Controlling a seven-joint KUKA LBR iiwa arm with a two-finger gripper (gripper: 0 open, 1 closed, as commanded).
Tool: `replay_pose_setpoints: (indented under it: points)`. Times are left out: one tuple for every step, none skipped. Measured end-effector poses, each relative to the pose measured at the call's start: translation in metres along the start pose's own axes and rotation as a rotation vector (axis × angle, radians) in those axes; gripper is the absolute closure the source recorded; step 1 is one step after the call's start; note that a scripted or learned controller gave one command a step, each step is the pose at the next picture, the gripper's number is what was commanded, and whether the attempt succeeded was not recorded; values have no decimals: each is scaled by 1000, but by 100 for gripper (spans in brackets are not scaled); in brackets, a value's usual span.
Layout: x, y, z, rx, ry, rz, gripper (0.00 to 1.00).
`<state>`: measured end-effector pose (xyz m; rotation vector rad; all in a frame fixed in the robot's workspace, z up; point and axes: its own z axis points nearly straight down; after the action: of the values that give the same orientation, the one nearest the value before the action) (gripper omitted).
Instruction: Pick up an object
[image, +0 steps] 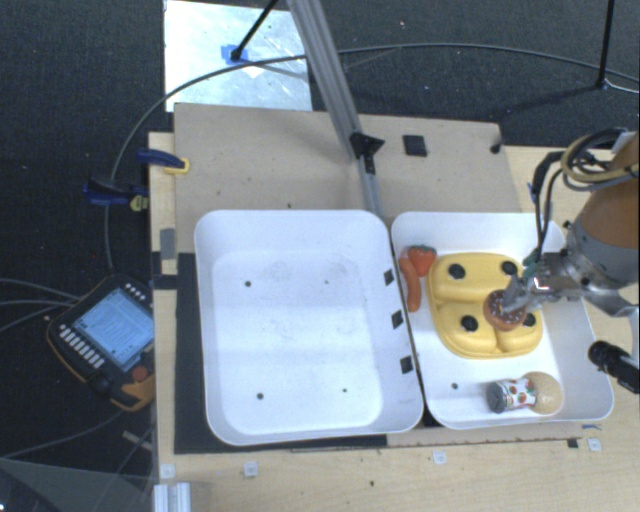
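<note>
1. Target looks like the yellow toy, a big blocky piece with dark dots, lying flat in the right bin, right-centre of frame.
2. Gripper is down on the toy's right part, tip on or just over a brownish round spot there. Can't tell whether the tool is spread or closed; too small and seen from above.
3. Nothing visibly clamped, toy flat on the bin floor, so no lift. Judgement: the arm is at the descent/contact stage; closing, lifting and clearing the bin are all left.
4. Orange carrot lies just left of the yellow toy, touching or nearly touching it, close to the bin's left wall.
5. Small can-like object with a beige ball end sits lower right in the same bin, apart from the toy.
6. Left bin fills centre-left of frame.
7. Arm comes in from the right edge, cables looped above it.
8. Teach pendant on the dark floor at far left; blue clamps upper left of the bench.
</note>
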<state>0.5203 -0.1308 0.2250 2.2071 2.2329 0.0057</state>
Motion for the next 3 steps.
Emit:
replay_pose_setpoints:
  points:
    - [42, 17, -3, 1, 0, 2, 100]
    - [103, 32, 4, 2, 1, 0, 100]
    - [146, 48, 6, 1, 1, 1, 100]
